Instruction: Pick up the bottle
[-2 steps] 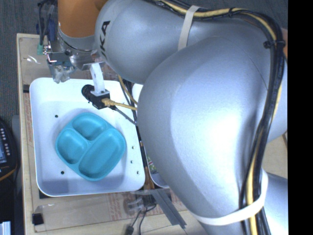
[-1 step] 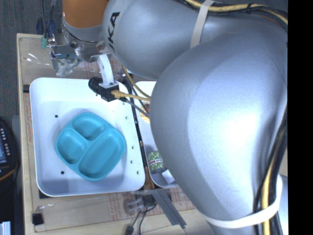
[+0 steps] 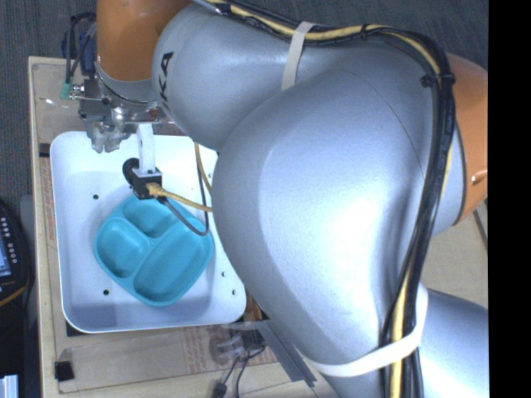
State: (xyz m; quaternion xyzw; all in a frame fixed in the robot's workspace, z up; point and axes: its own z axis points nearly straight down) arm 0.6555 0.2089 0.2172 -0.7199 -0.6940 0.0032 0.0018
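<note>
We look down at a slant on a pale bench [image 3: 124, 355] at about 7 o'clock in the view. The grey robot arm [image 3: 332, 181] reaches in from 3 o'clock, and its rounded bulk covers the middle and the whole 3 o'clock side. An orange band [image 3: 124, 23] circles the arm at about 11 o'clock, just above the wrist.

Below that band, at about 10 o'clock, the metal gripper [image 3: 108, 139] hangs over the 11 o'clock corner of a shallow white bin [image 3: 75, 193]. We cannot tell whether the gripper is open or closed, and we see nothing held in it.

The bin sits at about 8 o'clock. In it lies a blue divided tray [image 3: 153, 251] with three hollow compartments: one toward 12 o'clock, one toward 9 o'clock, and a larger one toward 5 o'clock. The tray lies in the bin's 6 o'clock half, near the gripper but apart from it.

We cannot say where the bottle is, because the arm hides the second bin and much of the bench.
</note>
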